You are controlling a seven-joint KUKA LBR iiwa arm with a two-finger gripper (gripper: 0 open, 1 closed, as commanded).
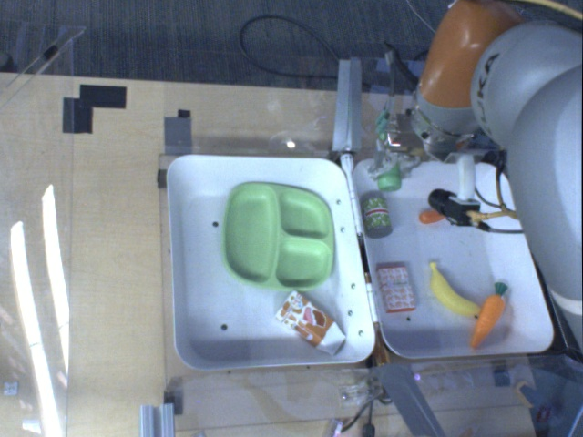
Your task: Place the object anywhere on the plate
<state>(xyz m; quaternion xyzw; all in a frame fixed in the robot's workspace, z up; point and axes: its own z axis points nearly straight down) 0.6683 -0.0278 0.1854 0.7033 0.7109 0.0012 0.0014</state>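
Two white bins, a green plate in the left one, the arm over the right one.

Nearest, a printed packet (306,318) lies in the left bin (191,271), just below the divided green plate (278,233). In the right bin (519,321) lie a carrot (488,315), a banana (453,292), a small red box (396,287) and a dark can (375,214). Farther back, the gripper (390,164) hangs over the bin's far-left corner above a small green item (389,179); whether its fingers grip it, I cannot tell.
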